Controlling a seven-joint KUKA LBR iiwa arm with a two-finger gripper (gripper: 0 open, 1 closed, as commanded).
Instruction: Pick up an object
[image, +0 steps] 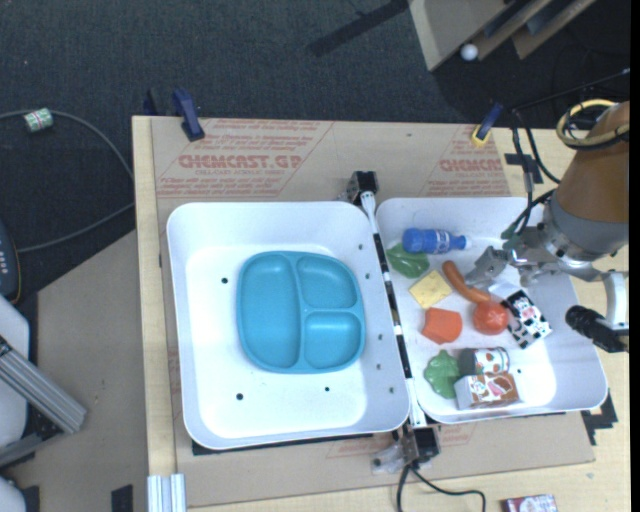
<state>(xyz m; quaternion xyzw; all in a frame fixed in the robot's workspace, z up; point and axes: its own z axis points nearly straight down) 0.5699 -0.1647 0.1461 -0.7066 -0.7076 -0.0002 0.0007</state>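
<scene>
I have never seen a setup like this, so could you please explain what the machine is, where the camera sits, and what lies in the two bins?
One camera looks down at a slant on a bench with two white bins. The grey and orange shape at the right is a robot arm; its gripper hangs over the right bin. I cannot tell whether it holds anything. That bin holds small toys: a blue bottle, a yellow slice, a sausage, a tomato, an orange block, green pieces, a carton. The left bin holds a blue tray.
</scene>
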